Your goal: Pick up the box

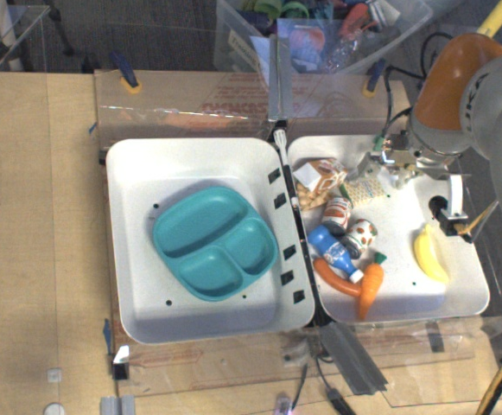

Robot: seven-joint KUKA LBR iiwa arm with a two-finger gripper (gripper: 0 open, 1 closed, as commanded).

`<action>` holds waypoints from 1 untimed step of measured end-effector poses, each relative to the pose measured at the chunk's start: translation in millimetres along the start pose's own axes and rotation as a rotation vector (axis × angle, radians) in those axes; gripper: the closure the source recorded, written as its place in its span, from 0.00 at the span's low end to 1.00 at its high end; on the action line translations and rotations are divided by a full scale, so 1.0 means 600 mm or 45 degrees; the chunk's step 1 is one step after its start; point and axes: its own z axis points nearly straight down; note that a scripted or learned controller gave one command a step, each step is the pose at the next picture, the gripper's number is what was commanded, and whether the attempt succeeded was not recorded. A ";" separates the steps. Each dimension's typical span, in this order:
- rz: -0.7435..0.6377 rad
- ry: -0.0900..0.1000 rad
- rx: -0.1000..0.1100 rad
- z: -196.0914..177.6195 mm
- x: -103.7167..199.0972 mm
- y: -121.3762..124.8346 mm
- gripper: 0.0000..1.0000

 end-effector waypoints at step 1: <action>0.000 0.004 -0.005 -0.019 0.002 0.003 1.00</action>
